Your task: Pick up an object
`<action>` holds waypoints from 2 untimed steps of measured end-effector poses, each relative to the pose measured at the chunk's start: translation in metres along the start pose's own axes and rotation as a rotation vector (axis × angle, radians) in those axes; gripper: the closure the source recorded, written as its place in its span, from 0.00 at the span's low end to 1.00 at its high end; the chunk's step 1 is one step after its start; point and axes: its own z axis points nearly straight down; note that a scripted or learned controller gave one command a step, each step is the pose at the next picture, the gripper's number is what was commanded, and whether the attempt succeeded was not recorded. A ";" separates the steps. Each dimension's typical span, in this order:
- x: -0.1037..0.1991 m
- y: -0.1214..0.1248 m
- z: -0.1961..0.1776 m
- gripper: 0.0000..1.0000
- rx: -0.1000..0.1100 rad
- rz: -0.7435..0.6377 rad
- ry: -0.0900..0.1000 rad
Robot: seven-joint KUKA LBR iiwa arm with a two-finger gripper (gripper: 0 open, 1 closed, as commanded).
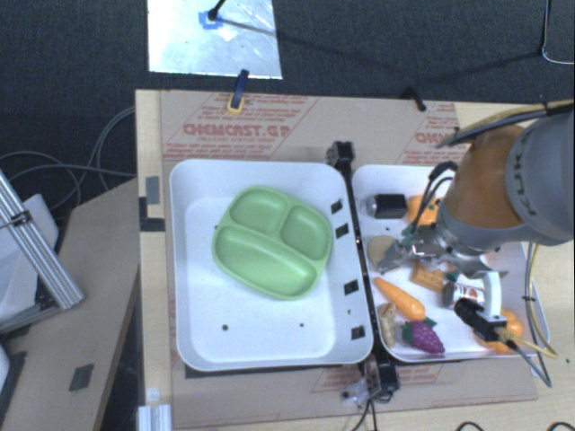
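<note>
My gripper [396, 256] hangs low over the left middle of the right bin [388, 180], under the grey arm with its orange band. An orange carrot [401, 299] lies just below and in front of it. A purple bunch of grapes [423, 336] sits near the bin's front edge. A black block [389, 206] rests at the bin's back left, with an orange piece [417, 210] beside it. A brownish-orange piece [429, 278] lies partly under the wrist. I see nothing clearly held.
The left bin [193, 330] holds a green divided plate [272, 241]. A divider with black clips [358, 241] separates the two bins. A small tan item [388, 313] lies by the carrot. The arm covers much of the right bin's right side.
</note>
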 end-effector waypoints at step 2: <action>-0.004 0.008 0.003 1.00 -0.033 0.002 -0.012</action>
